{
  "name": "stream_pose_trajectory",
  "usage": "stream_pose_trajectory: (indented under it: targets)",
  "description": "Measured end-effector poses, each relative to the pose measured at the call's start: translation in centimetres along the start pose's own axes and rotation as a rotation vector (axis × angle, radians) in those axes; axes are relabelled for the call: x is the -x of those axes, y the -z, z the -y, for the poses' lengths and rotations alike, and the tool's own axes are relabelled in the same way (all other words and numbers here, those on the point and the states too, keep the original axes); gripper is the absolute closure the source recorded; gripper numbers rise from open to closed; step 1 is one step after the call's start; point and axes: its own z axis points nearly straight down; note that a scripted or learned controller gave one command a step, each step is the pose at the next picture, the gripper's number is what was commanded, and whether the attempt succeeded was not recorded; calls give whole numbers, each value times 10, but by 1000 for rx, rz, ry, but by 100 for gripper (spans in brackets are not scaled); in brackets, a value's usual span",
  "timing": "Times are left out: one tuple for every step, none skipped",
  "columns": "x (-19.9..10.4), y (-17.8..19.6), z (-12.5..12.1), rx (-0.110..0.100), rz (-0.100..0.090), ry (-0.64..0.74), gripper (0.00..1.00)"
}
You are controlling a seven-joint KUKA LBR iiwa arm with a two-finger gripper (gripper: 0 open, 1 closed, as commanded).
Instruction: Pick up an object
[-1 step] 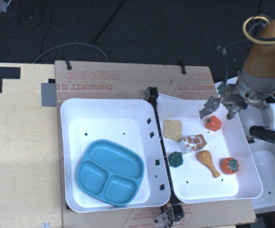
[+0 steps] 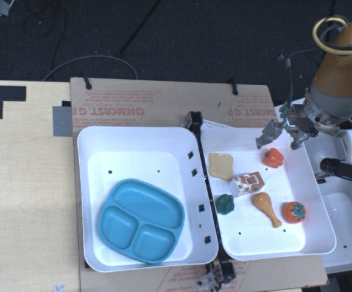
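The nearest object to the gripper is a small orange-red pepper with a green stem end, lying in the far right part of the right bin. The gripper hangs just above and beside it, its two grey fingers spread apart, one toward the left at the bin's back area and one closer to the arm. Nothing sits between the fingers; the pepper lies just below the gap and apart from both tips, as far as the slanted view lets one judge.

Further down the same bin lie other items. A tan slice of bread rests near the bin's left wall. Just right of it is a small brown-and-white packet, tilted. Below the bread sits a dark green lump. A drumstick lies at a slant below the packet, its thick end up and left. To its right, near the bin's right wall, is a red tomato with a green top.

The left bin holds a blue divided plate, lying flat in its lower half.

Both bins rest on a cardboard sheet on a pale wooden bench. The arm, orange above the wrist, comes in from the upper right.
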Motion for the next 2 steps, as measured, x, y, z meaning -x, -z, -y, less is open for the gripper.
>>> stream_pose_trajectory:
  targets:
    - [3,-55,10,-5,-1,-1,0]
    - [3,-118,6,-6,-1,-1,0]
